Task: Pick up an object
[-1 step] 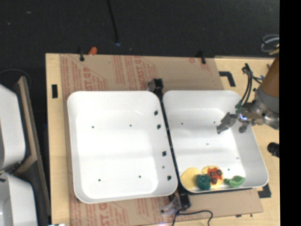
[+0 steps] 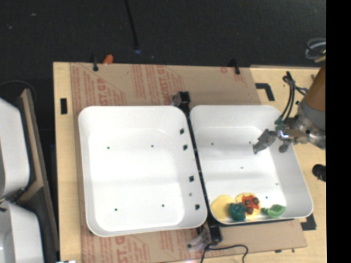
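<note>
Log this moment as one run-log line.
stage: approach | gripper: over right bin, holding nothing | objects: small pile at right bin's near edge, untouched | pick: not yet done

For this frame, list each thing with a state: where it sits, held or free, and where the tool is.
Tool: above the right bin's upper part, nothing seen in it.
Yellow piece: lying free at the right bin's front edge.
Teal piece: free, on the yellow piece.
Red piece: free, in the same cluster.
Green piece: free, at the cluster's right end.
Right bin: holds the cluster.
Left bin: flat beside the right bin.
</note>
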Available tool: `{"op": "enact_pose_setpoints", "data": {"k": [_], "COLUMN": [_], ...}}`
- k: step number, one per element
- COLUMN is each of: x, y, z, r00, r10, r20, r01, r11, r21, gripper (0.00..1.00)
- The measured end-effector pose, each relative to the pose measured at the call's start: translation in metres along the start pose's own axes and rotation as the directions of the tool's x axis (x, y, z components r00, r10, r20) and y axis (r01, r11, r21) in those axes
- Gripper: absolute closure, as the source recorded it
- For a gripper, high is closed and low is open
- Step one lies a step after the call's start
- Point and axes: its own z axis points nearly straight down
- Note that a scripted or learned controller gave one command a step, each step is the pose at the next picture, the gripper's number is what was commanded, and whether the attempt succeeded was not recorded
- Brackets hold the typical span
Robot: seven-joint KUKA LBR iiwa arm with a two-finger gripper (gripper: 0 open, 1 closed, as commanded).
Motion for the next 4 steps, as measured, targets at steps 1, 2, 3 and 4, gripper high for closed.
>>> {"op": "enact_pose_setpoints", "data": {"k": [1,2,3,4], "x": [-0.005,-0.008,-0.008,-0.009], "y": [-0.006,-0.007,-0.008,-0.007], "z": [0.045,0.087,0.117,0.105], "r00": [1.000,1.000,1.000,1.000], "r10": [0.001,0.000,0.000,0.002], "r20": [-0.001,-0.001,0.000,0.000], "r01": [-0.001,0.000,0.000,-0.002], "r11": [1.000,1.000,1.000,1.000], "r21": [0.004,0.003,0.003,-0.001], "gripper": [0.00,0.00,0.00,1.00]}}
